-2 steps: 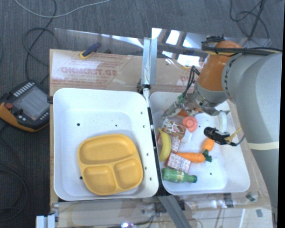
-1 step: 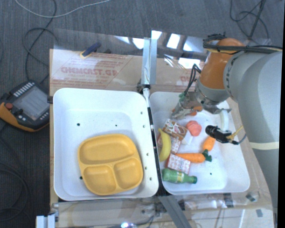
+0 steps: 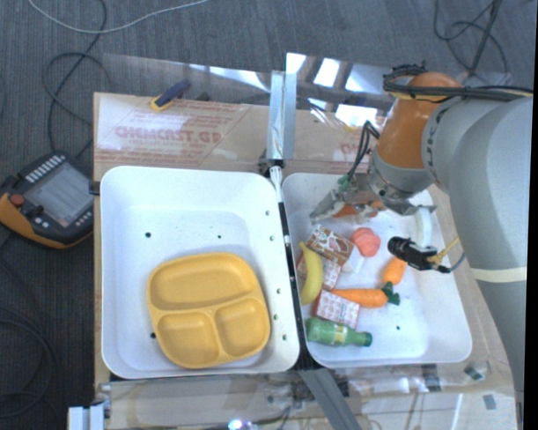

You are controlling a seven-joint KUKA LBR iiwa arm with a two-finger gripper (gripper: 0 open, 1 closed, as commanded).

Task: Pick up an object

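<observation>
My gripper [image 3: 338, 203] hangs low over the far end of the right bin [image 3: 441, 339], just beyond a brown snack box [image 3: 330, 245] and a pink-red round item [image 3: 367, 241]. A banana [image 3: 309, 273] lies along the bin's left wall. An orange carrot [image 3: 359, 297] lies in the middle, with a smaller carrot [image 3: 392, 272] to its right. A red and white packet [image 3: 339, 311] and a green bottle [image 3: 336, 334] sit nearer the front. Something orange shows right at the gripper's tip; I cannot tell whether it is held.
The left bin [image 3: 137, 205] holds a yellow divided tray [image 3: 211, 306] at its front. A vertical metal post [image 3: 279, 113] stands behind the wall between the bins. A teach pendant [image 3: 45, 200] lies on the floor at the left.
</observation>
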